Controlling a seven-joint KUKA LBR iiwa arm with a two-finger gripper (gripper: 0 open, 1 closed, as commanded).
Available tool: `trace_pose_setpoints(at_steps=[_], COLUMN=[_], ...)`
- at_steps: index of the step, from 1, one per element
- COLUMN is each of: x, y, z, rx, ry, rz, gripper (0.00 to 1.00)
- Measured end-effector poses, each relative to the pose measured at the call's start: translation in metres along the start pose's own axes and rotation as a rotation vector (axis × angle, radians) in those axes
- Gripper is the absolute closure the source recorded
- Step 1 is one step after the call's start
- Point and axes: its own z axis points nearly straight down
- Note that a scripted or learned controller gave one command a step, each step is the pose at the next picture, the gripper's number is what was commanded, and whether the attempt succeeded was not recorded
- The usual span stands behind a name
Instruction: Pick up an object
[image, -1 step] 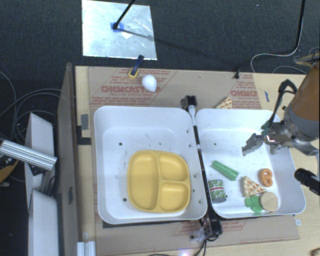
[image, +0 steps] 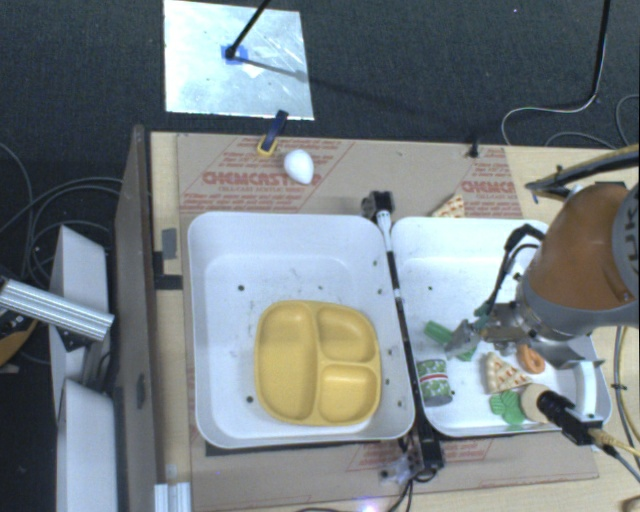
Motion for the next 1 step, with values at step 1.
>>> trace_pose_setpoints(at_steps=[1], x=[-0.0882], y=[0.0018], z=[-0.0394], rx=[-0.014], ry=[-0.008], rz=[0.007], gripper=[0.00])
